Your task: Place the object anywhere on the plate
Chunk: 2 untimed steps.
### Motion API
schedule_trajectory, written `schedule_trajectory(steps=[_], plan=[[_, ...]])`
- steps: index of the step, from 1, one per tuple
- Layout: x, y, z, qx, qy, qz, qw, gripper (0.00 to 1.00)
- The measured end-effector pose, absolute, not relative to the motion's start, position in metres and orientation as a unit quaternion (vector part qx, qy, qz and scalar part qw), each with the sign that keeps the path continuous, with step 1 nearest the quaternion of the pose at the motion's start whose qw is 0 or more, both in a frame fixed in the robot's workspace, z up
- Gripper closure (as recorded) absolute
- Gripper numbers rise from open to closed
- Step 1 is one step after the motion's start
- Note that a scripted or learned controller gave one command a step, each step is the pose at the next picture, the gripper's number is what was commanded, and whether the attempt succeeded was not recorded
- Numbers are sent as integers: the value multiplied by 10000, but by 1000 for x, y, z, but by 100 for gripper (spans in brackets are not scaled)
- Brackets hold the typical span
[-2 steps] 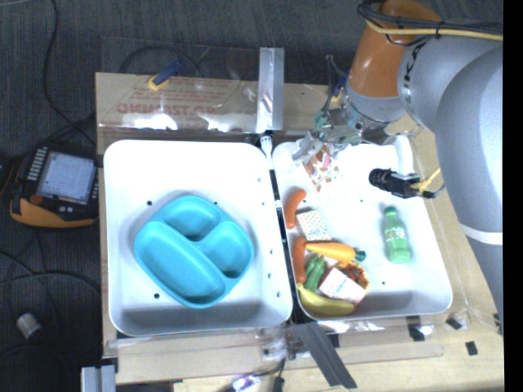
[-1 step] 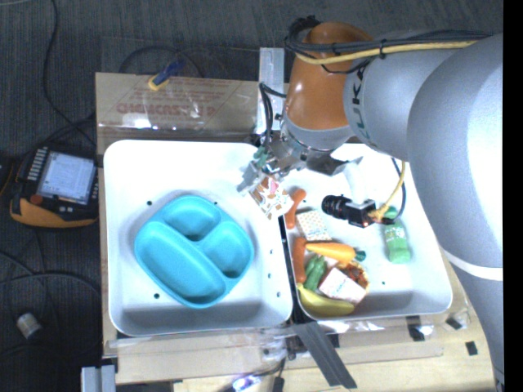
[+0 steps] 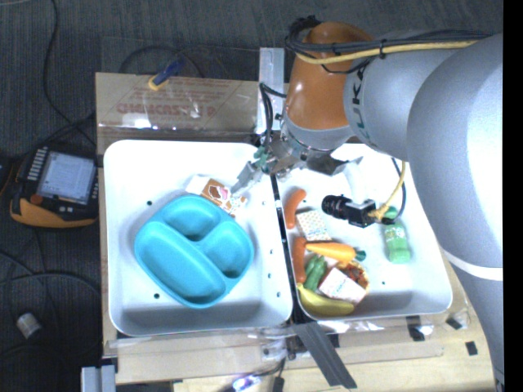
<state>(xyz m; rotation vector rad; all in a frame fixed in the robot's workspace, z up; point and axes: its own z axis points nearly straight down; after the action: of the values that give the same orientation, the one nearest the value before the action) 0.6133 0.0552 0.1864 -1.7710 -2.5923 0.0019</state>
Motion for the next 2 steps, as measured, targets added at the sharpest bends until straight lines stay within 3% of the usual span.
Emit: schedule_trajectory(steps=[1, 2], plan=[[613, 56, 195, -5639, -8258, 6, 15, 100], [621, 107, 128, -5393, -8420, -62, -89, 100]])
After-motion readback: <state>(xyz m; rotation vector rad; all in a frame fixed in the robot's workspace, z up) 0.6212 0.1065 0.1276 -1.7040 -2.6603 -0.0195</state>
